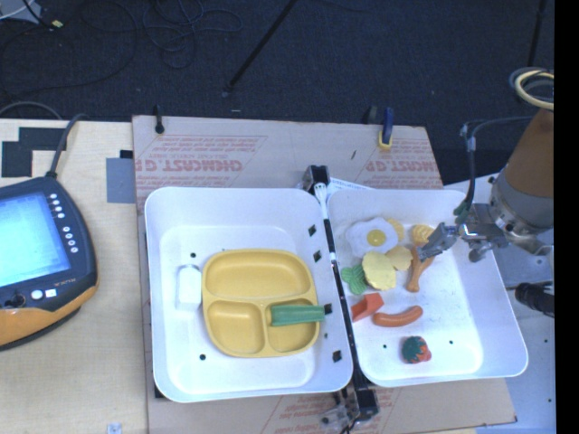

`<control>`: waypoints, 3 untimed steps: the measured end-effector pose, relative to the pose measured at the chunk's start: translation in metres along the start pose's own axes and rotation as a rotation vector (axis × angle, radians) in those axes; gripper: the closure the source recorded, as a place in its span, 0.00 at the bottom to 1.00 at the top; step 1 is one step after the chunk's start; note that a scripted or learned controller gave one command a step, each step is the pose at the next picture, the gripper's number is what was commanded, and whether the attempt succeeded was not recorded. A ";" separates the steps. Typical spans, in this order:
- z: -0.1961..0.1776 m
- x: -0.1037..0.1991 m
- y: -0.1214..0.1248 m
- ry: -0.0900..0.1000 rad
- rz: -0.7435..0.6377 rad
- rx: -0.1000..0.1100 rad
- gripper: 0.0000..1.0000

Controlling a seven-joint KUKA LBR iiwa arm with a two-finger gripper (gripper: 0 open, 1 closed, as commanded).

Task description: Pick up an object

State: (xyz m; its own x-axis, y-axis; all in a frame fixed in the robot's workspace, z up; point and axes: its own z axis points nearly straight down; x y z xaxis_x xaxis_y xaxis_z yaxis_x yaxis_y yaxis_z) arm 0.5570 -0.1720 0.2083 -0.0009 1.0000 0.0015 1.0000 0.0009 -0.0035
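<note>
Fingers of the gripper (pixel 441 240) sit at the upper right of the right bin (pixel 493 351), just right of a cluster of toy food, and at this size I cannot tell whether they stand wide or narrow; nothing shows clearly between them. They hang just beside the orange stick (pixel 415 271), a carrot-like piece that runs from near the fingertips down toward the near side, and close to a small yellow piece (pixel 422 233) at the far edge of the pile. Whether the tips touch either one is not clear.

Judged from this, the pick is not done. No object is lifted, and every toy lies on the bin floor. What seems left is closing on a piece, most likely the orange stick or the yellow piece, and raising it.

Further left in the same bin lie a fried egg (pixel 374 236), a pale yellow lump (pixel 380 271), a green piece (pixel 353 280), a red piece (pixel 365 307) and a sausage (pixel 397 316). A strawberry (pixel 415 350) sits alone toward the near side, well apart from the rest.

Left of the divider, the left bin (pixel 172 215) holds a yellow divided tray (pixel 244 283) with a green piece (pixel 296 314) resting in its near right compartment. A tablet (pixel 36 251) lies on the bench at far left.
</note>
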 end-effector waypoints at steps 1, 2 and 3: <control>0.127 0.030 -0.050 0.001 0.000 0.004 0.00; 0.110 0.025 -0.047 0.000 0.007 0.000 1.00; 0.034 0.084 -0.044 0.000 -0.003 -0.003 1.00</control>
